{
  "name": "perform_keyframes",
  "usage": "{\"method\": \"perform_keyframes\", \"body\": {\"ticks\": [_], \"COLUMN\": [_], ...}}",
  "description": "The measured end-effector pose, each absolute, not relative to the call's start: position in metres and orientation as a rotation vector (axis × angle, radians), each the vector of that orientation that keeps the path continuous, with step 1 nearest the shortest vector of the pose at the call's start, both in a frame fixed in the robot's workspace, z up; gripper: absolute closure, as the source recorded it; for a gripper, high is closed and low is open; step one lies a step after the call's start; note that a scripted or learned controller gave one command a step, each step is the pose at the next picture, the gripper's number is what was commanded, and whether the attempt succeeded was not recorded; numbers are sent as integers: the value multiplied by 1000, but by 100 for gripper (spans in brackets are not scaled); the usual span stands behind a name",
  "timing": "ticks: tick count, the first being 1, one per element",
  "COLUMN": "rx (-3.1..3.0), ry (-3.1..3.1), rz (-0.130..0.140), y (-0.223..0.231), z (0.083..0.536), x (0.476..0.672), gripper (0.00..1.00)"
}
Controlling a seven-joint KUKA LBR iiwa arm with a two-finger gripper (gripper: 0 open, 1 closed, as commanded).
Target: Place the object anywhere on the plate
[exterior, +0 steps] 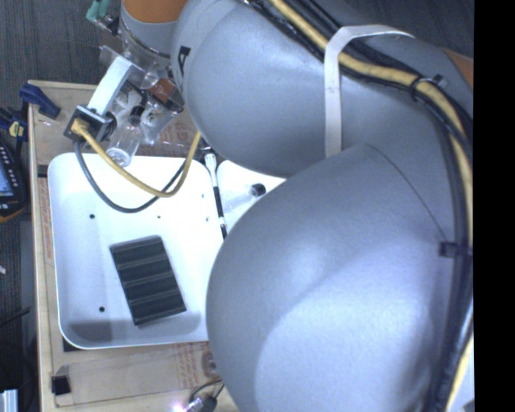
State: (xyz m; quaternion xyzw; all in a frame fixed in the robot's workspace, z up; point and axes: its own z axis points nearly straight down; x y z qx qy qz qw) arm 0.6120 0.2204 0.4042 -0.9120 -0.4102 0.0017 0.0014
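In front of the left bin (56, 241), along its near edge, a strip of bare wooden bench (121, 362) shows, with printed marks on it. The left bin itself is a shallow white tray with rounded corners, and on its floor, toward the near side, lies a dark ribbed slab (149, 280), flat, rectangular and turned a little off square to the bin walls; it touches nothing else, and it is the only sizeable thing in this bin. To the right of the left bin the bulky grey arm (338, 241) covers most of the scene, with a white strap (334, 88) wrapped over its upper link and cables running along it. Just past the left bin's right wall a sliver of the right bin (241, 181) shows, and in it lies a pale slender item with a dark tip (257, 191), too small to name. Over the far half of the left bin a yellow cable (161, 189) and a black cable (113, 201) sag in loops. Above the left bin's far rim hangs the gripper (129, 133), tilted, well apart from the ribbed slab; I cannot tell whether it is open or closed, or whether it grips anything. Beyond it sits the orange band (153, 8) of the wrist, and off the bin's far left corner lies a blue clamp (40, 100).
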Motion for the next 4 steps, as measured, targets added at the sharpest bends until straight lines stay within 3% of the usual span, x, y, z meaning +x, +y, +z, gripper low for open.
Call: {"method": "perform_keyframes", "body": {"ticks": [1,2,3,4], "rx": [-2768,-2626,-2860,-2503], "ry": [-1479,-1721,-1296,-1896], "rz": [10,0,13,-1], "y": [213,157,220,143], "z": [398,442,343,394], "x": [529,512,475,477], "gripper": [100,100,100,100]}}
